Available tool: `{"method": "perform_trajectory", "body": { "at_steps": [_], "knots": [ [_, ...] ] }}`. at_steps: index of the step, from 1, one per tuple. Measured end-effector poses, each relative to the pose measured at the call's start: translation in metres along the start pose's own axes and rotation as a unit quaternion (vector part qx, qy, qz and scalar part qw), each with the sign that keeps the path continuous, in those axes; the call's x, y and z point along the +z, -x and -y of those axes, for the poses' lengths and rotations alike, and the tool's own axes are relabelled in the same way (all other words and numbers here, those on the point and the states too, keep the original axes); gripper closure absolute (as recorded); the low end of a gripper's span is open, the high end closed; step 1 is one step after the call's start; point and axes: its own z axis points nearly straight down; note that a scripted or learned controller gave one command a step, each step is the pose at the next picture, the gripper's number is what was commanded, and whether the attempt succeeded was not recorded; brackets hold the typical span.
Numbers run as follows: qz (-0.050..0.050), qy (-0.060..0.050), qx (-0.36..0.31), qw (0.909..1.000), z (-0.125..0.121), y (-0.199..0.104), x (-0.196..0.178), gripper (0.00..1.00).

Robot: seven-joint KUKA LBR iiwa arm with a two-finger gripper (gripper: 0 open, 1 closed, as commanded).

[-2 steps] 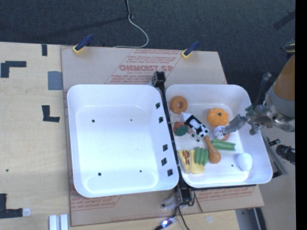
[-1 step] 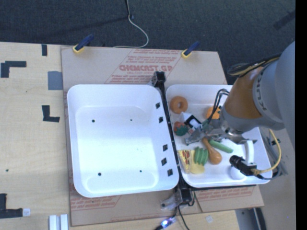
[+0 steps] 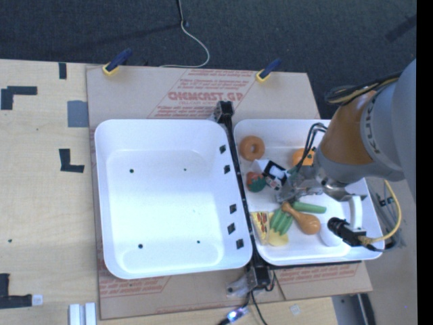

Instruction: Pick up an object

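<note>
The right bin (image 3: 284,128) holds several small toys: a brown donut-shaped ring (image 3: 252,147), a black and white piece (image 3: 273,172), a small red and green thing (image 3: 255,180), a green leafy toy (image 3: 281,222), a yellow packet (image 3: 260,226), an orange pear-shaped toy (image 3: 303,221) and an orange piece (image 3: 301,157) near the arm. My gripper (image 3: 289,191) is low in this bin, among the toys, just above the pear-shaped toy and the green toy. The wrist hides part of the bin's right side.
The left bin (image 3: 162,195) is a shallow white tray beside the right one, with a black divider (image 3: 233,181) between them. Both rest on a cardboard sheet (image 3: 196,97) held by blue and yellow clamps (image 3: 116,61). A thin cable (image 3: 193,36) runs at the back.
</note>
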Motion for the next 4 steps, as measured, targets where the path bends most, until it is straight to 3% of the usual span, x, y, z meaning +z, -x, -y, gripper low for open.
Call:
{"method": "perform_trajectory", "body": {
  "at_steps": [1,2,3,4],
  "knots": [
    [0.001,0.003,-0.001,1.0000,-0.061,-0.032,0.006,1.00],
    [0.000,0.001,0.001,1.0000,-0.071,-0.034,0.007,1.00],
    [-0.005,-0.013,0.000,0.9999,-0.080,-0.030,0.008,1.00],
    [-0.005,-0.020,0.000,0.9998,-0.084,-0.029,0.009,1.00]
  ]
}}
